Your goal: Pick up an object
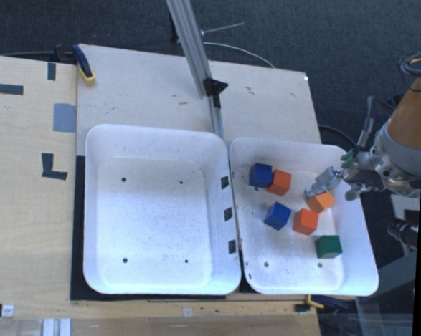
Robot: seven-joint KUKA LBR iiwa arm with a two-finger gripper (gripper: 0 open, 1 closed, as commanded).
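The bench (173, 82) spreads wide, and on it the left bin (92, 213) sits with its whole floor open, plenty of room from wall to wall. The right bin (353, 281) touches it along the middle seam and carries all the clutter. The arm (407, 134) leans in over that bin's right rim, orange band up top, wrist above the wall. Its gripper (323, 186) hangs low inside the bin, right over an orange block (321, 201) near the right wall; whether the fingers are spread or closed, and whether they have anything, I cannot tell from up here. Just below sits a second orange block (305, 221), beside a blue block (277, 216). Up toward the far edge, a darker blue block (261, 176) touches a third orange one (281, 182). A green block (328, 246) stands apart, close to the right wall. The near strip of this bin lies open.
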